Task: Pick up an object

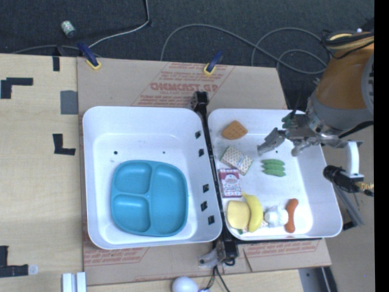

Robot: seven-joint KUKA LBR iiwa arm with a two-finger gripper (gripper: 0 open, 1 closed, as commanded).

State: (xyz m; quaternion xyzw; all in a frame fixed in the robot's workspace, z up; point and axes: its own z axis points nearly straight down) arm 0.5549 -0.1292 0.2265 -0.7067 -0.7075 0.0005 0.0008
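1. Camera view, layout first: two white bins side by side. The left bin [97, 163] has just a blue tray [149, 198] lying flat in it, so it looks like the drop-off side. All the small stuff sits in the right bin [316, 181], which I'd guess is the pick side.

2. Right bin contents: a waffle [234, 129] near the top, a checkered packet [236, 159] below it, a red box [230, 182] just under that along the divider. A banana [253, 212] and a yellow lump [237, 214] touch each other at the bottom, with a white thing [276, 215] and an orange carrot [291, 215] just beside them. Green beans [273, 167] lie on their own mid-bin, apart from the clutter, so they look like the easiest target.

3. The gripper [282, 142] hangs over the upper right of that bin, just above and right of the beans. One finger sticks out to the left and the other points down, so it looks spread open with nothing between them. It doesn't seem to be touching any item.
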